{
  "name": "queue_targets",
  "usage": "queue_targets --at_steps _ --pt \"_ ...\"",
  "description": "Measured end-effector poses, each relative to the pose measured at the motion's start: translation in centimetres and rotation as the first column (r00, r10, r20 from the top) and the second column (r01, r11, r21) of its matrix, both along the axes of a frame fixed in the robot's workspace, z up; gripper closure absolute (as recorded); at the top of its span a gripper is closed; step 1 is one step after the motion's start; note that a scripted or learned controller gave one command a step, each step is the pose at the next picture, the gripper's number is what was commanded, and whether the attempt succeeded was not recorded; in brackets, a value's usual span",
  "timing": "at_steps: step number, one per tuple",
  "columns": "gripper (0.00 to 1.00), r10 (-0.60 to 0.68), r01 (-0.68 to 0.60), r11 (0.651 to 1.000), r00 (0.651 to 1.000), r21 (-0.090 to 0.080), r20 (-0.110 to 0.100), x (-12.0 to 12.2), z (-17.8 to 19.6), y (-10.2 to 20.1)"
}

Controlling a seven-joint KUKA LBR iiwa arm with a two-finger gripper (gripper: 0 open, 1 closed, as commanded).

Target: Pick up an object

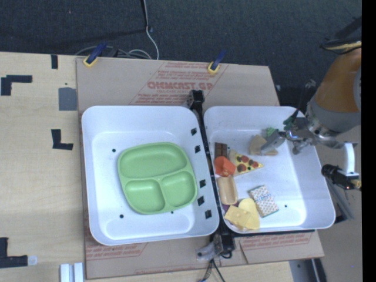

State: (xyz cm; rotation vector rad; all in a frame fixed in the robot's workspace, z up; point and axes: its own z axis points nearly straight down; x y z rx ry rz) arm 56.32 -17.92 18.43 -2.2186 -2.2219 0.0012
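Observation:
My gripper [274,136] hangs over the upper middle of the right bin [305,175], reaching in from the right. Its tip is right next to a tan lumpy piece [257,144]; whether they touch I cannot tell. Lower left in the same bin lie a pizza-slice toy [248,163], an orange-red piece [224,167], a small brown bar [221,150], a tan bun-shaped piece [227,190], a yellow wedge [242,215] and a patterned packet [264,200].
The left bin [100,157] holds a green divided plate [157,178]. A black divider [202,151] runs between the two bins. The bins rest on cardboard [170,84] on a wooden bench. The arm's grey and orange body [338,98] fills the right side.

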Motion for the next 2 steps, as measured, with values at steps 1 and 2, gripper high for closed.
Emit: queue_targets --at_steps 1,2 --pt "0.00 0.002 -0.002 1.000 1.000 -0.004 0.005 5.1 -10.4 -0.1" --pt "1.00 0.002 -0.002 1.000 1.000 -0.001 0.005 5.0 -8.8 0.0"
